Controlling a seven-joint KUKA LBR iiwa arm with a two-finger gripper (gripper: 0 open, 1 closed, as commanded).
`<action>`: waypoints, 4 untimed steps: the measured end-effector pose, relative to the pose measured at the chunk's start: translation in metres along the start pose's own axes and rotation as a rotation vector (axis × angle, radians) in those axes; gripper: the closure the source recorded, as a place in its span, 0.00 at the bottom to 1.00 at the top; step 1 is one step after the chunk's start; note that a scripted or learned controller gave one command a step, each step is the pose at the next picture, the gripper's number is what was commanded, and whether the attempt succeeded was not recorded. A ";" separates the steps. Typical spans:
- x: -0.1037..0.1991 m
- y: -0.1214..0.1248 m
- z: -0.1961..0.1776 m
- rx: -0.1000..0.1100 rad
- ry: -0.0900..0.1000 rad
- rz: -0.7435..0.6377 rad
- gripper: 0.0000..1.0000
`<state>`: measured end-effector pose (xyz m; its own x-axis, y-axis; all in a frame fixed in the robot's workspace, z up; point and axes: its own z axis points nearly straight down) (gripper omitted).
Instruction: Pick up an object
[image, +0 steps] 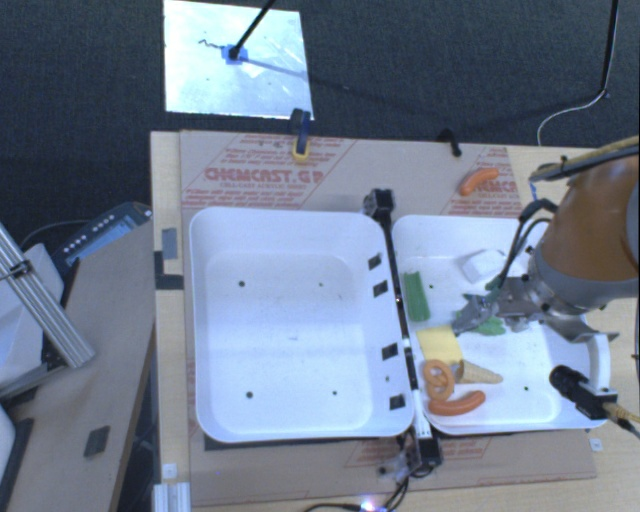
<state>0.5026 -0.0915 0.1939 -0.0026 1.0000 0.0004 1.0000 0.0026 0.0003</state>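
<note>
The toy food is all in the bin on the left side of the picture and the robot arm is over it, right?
Not quite. The camera view shows the toy food, like the yellow block and sausage, in the right bin. The arm is over that bin.

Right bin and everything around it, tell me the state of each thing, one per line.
End effector: low inside the right bin, over a small green piece.
Green block: lying flat near the bin's left wall.
Yellow block: lying flat.
Pretzel: lying flat below the yellow block.
Cone: on its side.
Sausage: lying at the front edge.
Orange sausage: outside the bins, on the board.
</note>
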 end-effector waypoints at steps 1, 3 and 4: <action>-0.005 -0.018 0.087 0.006 0.001 0.002 0.00; 0.033 -0.013 -0.169 -0.021 -0.001 -0.006 1.00; 0.037 0.017 -0.325 -0.023 -0.002 -0.004 1.00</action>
<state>0.5196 -0.0542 0.5190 -0.0067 1.0000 -0.0021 0.9997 0.0067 0.0228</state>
